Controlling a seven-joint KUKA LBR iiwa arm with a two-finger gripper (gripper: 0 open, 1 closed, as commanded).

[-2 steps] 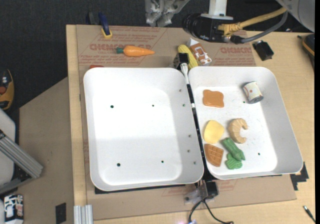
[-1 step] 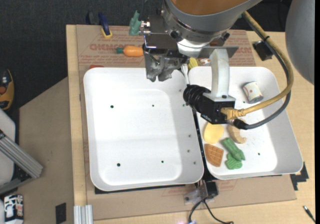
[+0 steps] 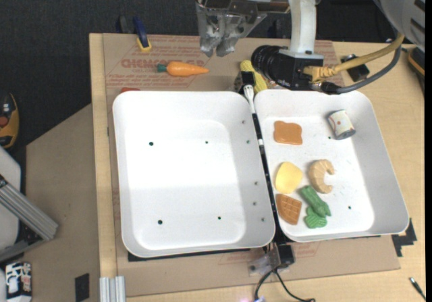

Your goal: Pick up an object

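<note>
The tabletop (image 3: 101, 159) is carrying two white bins; the right bin (image 3: 378, 179) is holding all the pieces. The end effector (image 3: 217, 36) is hanging over the far edge, gripping nothing, fingers looking nearly closed. The toast slice (image 3: 288, 133) is lying nearest, toward the near-right corner.

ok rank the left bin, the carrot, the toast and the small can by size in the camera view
1. Left bin, by far.
2. Carrot and toast: too close to rank; the carrot is longer, the toast wider.
3. Can, smallest.
</note>
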